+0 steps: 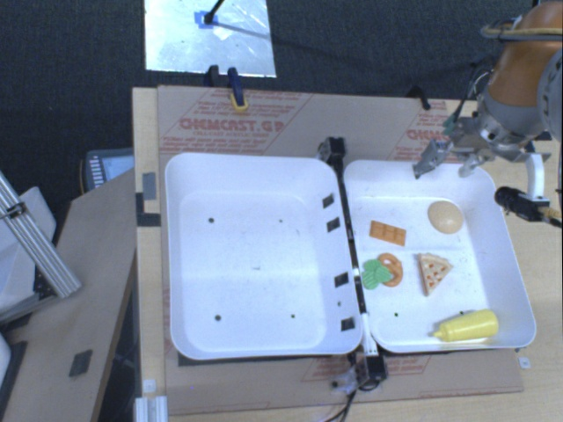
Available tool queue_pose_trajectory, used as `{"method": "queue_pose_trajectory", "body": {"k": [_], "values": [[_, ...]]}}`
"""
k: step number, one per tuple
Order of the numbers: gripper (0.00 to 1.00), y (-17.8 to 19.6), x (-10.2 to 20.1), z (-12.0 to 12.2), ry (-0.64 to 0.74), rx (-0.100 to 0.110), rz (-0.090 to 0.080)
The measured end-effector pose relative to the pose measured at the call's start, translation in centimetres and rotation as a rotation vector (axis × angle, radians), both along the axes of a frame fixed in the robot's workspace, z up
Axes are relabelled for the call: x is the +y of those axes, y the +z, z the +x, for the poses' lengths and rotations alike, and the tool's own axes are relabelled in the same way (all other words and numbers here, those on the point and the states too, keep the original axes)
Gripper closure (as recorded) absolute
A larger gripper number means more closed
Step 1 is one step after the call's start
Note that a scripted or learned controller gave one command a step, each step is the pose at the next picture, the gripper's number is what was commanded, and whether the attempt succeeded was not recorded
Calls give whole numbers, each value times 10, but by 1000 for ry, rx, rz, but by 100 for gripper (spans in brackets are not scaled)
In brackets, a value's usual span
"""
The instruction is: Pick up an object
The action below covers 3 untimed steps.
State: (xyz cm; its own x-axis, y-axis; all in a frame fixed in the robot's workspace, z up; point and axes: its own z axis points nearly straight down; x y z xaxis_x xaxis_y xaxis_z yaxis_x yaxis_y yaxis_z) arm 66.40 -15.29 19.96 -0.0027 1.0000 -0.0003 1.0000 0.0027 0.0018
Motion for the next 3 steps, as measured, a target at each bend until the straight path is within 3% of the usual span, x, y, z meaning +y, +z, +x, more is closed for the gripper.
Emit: {"method": "queue_pose_trajectory", "body": {"k": [1, 2, 3], "values": [[0, 181, 58, -96, 6, -7, 1], [100, 185, 55, -93, 7, -6, -1], [100, 205, 158, -106, 11, -3, 3]]}}
